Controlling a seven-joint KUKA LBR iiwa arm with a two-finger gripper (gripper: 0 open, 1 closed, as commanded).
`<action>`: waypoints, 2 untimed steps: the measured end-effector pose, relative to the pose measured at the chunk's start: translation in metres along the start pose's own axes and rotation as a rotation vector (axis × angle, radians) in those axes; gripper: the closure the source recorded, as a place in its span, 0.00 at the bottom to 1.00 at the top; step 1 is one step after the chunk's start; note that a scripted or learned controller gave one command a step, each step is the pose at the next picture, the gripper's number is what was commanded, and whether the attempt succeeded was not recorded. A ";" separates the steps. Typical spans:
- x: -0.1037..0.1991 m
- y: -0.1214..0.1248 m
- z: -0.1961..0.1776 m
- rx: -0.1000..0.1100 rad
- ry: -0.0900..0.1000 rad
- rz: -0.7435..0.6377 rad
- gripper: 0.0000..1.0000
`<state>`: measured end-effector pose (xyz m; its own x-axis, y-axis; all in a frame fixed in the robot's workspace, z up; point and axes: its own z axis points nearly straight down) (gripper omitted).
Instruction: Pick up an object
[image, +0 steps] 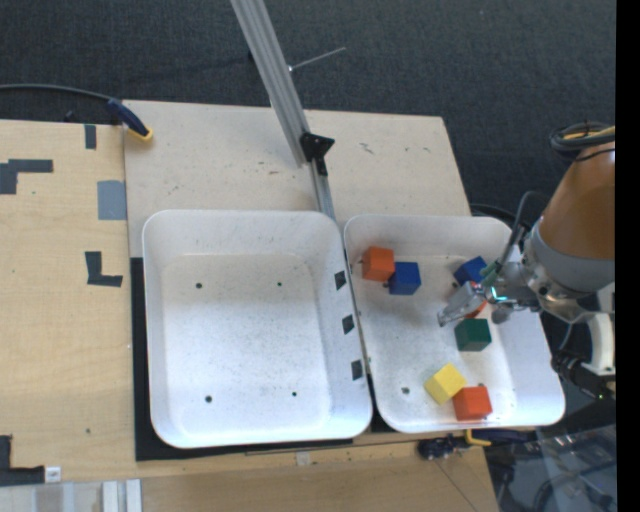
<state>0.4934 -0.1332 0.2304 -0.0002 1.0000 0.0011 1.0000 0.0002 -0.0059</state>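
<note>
The right bin (520, 405) holds several small blocks. An orange cube (378, 263) and a blue cube (405, 278) touch near its far left. Another blue block (470, 271) lies toward the far right. A dark green cube (473, 334) sits in the middle right. A yellow cube (445, 383) and a red-orange cube (472, 402) rest at the near edge. My gripper (466, 306) reaches in from the right and hangs just above the green cube, between it and the blue block. Nothing shows between its fingers.
The left bin (170, 400) stands beside the right one. A slanted metal rail (285, 90) runs from the top down to the seam between the bins. The arm's orange band (588, 200) is at the right edge.
</note>
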 end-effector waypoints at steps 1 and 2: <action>0.000 0.001 -0.002 -0.004 -0.001 -0.001 0.00; 0.005 -0.009 0.054 0.002 0.000 0.000 0.00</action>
<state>0.4840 -0.1283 0.1766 -0.0003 1.0000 0.0016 1.0000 0.0004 -0.0075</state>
